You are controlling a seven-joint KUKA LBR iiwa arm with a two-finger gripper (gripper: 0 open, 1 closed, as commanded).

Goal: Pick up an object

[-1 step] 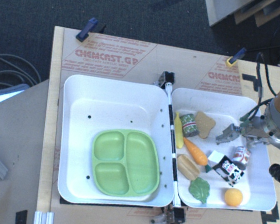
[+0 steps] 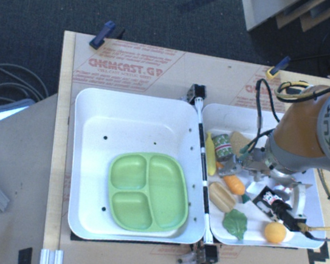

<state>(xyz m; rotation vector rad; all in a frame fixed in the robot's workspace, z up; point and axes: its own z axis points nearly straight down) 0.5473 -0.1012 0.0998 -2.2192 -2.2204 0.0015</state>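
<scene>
Two shallow white bins sit side by side on a bench covered with brown cardboard printed in red lettering. The left bin [image 2: 86, 147] holds a green plate [image 2: 147, 191] with three compartments, lying flat toward the bin's near right corner, its right edge close to the wall shared with the other bin. The right bin [image 2: 235, 115] holds the loose objects, all gathered in its left and near parts. A yellow banana-like piece [image 2: 210, 153] lies lengthwise along the left wall, and just beside it on the right is a small can with a green label [image 2: 224, 148], tilted. Nearer than those lies an orange carrot-shaped piece [image 2: 234, 185], and touching it on the near left is a tan bread-like block [image 2: 221, 197]. A green leafy toy [image 2: 235, 223] rests near the bin's near edge, and to its right, apart from it, is a round orange fruit [image 2: 275, 233]. The grey arm with its orange band [image 2: 301, 127] reaches in from the right and bends down over the middle of the right bin. Its gripper [image 2: 256, 168] appears to hang just right of the can and just beyond the carrot-shaped piece, but the wrist and dark cabling crowd that spot, so I cannot tell whether it is released or clenched, nor whether anything is caught in it. Black cables loop over the far rim of the right bin.
</scene>
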